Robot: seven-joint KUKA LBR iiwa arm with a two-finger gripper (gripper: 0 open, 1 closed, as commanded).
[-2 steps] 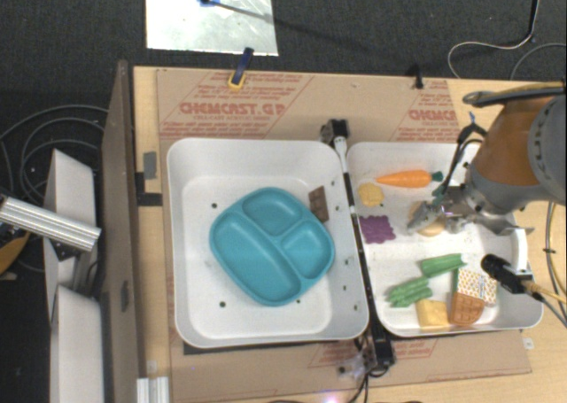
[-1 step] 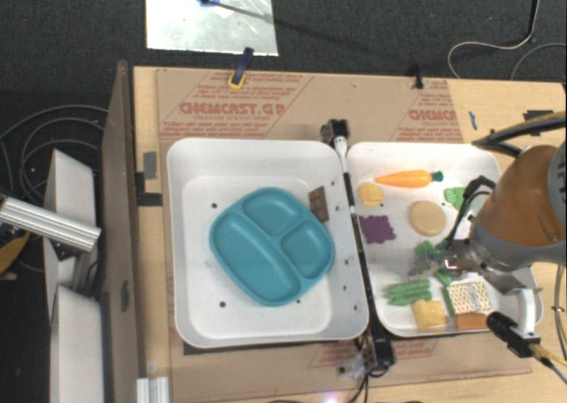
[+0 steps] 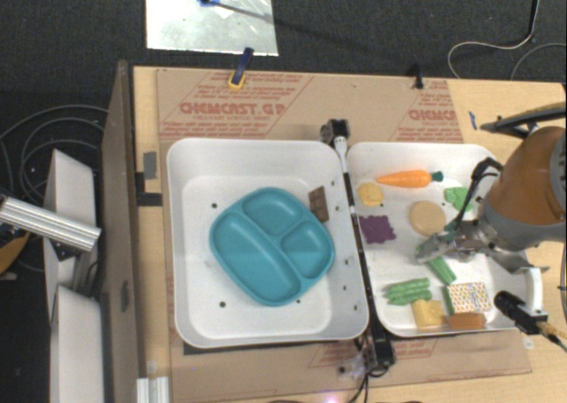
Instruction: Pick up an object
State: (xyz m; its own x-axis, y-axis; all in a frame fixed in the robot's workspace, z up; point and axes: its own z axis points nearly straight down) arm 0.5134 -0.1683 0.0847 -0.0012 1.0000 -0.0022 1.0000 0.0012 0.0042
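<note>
Camera view, bins: two white bins side by side; left bin point(image 3: 190, 304) bearing a teal divided tray point(image 3: 271, 245), right bin point(image 3: 365, 171) bearing the small toy foods.
Camera view, arm: reaching in from the right, orange band above the wrist, gripper point(image 3: 443, 248) low over the middle of the right bin.
Gripper state: cannot tell; fingertips lost in grey metal and shadow.
Likely target: green oblong piece point(image 3: 442, 269) just below the gripper tip, touching or nearly touching it; which of the two, not clear.
Target location: right bin, lower middle, between the tan round piece point(image 3: 427, 216) above and the patterned block point(image 3: 469, 298) below.
Target long axis: slanted, running from upper left to lower right; upper end tucked under the gripper, lower end pointing toward the patterned block.
Neighbours: orange carrot point(image 3: 407, 179) lying nearly level near the far wall, leafy end to the right; purple piece point(image 3: 376, 228) to the left; green pod point(image 3: 407, 290) and yellow block point(image 3: 427, 312) near the front wall.
Progress: approach and descent apparently done; nothing seen lifted, all pieces seemingly resting on the bin floor.
Left to do: a sure grasp on one piece, then a lift clear of the bin.
</note>
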